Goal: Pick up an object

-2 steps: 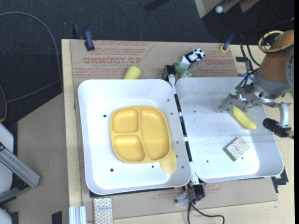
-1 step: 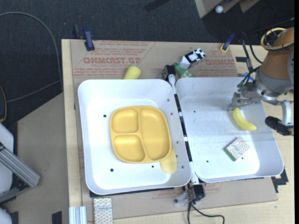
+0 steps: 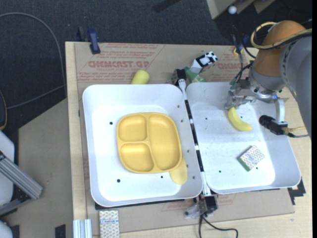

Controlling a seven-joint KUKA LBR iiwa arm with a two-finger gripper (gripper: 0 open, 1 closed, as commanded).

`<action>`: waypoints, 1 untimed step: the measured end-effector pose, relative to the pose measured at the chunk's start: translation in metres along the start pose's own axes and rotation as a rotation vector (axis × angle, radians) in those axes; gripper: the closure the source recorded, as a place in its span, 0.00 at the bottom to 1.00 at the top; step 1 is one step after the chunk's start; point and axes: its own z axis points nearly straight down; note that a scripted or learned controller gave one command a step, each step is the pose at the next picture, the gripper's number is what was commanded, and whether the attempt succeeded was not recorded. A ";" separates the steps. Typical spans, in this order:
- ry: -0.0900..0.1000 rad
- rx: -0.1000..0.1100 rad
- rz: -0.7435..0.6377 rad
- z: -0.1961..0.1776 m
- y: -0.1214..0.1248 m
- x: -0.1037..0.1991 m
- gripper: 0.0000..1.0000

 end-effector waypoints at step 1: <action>0.002 0.004 0.000 -0.100 -0.066 0.072 1.00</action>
